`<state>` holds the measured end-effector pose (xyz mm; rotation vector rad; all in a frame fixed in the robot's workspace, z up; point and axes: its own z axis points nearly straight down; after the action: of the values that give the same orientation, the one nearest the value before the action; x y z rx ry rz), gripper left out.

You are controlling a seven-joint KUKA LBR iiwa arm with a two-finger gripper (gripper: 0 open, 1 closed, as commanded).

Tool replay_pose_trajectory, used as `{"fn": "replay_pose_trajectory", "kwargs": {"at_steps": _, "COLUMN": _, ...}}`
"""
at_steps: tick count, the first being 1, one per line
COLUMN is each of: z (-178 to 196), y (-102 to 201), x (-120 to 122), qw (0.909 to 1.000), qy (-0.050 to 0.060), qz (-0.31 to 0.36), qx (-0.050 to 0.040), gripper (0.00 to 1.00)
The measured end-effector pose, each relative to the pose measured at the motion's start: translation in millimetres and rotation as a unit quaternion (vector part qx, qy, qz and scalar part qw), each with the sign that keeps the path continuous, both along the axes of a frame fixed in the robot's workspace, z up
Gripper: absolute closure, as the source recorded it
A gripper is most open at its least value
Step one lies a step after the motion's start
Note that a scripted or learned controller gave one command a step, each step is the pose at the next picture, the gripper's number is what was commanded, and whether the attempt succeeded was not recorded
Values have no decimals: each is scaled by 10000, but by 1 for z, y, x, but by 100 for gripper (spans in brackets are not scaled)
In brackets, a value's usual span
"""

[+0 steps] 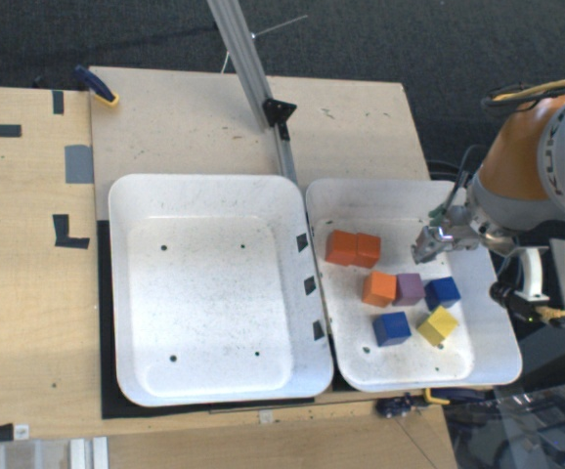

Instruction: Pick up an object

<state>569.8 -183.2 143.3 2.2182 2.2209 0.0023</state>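
Tool: the tool [429, 245] hangs over the right bin [488, 360], near its upper right part, at the end of the grey arm with the orange band [517, 159] that reaches in from the right. Whether it is open or closed I cannot tell; it reads as a small metallic cluster, and nothing is visible in its grip.

Blocks: all lie in the right bin, gathered toward its middle, probably because that bin serves as the source. A long orange block [352, 249] lies uppermost and a little apart. Below it sit a small orange cube [380, 287] and a purple cube [410, 287], touching side by side, with a blue cube [443, 290] just beside the purple one. Lower down are a second blue cube [392, 327] and a yellow cube [438, 325].

Left bin: the left bin [131, 223] stands against the right one, a likely drop place, though the task names none.

Likely target: a judgement only, since the task names no particular object. The tool hovers above and to the right of the cluster; the purple and upper blue cubes are nearest it.

Orientation: the long orange block has its long axis running left to right, nearly parallel to the bin's far rim; a grasp across its short side would suit it. The cubes have no long axis; the yellow one sits turned, corner toward the near rim.

Tabletop: the wooden tabletop [28, 262] carries both bins.
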Motion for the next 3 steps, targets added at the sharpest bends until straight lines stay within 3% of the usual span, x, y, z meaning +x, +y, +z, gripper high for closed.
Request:
{"fn": "replay_pose_trajectory", "kwargs": {"at_steps": 1, "z": 52, "y": 7, "x": -7, "qw": 10000, "qy": -4, "qz": 3, "qx": 0, "gripper": 100}}
{"fn": "replay_pose_trajectory", "kwargs": {"at_steps": 2, "z": 70, "y": 7, "x": -6, "qw": 10000, "qy": 8, "qz": 1, "qx": 3, "gripper": 100}}
{"fn": "replay_pose_trajectory", "kwargs": {"at_steps": 3, "z": 82, "y": 63, "x": 1, "qw": 10000, "qy": 10, "qz": 29, "qx": 13, "gripper": 100}}
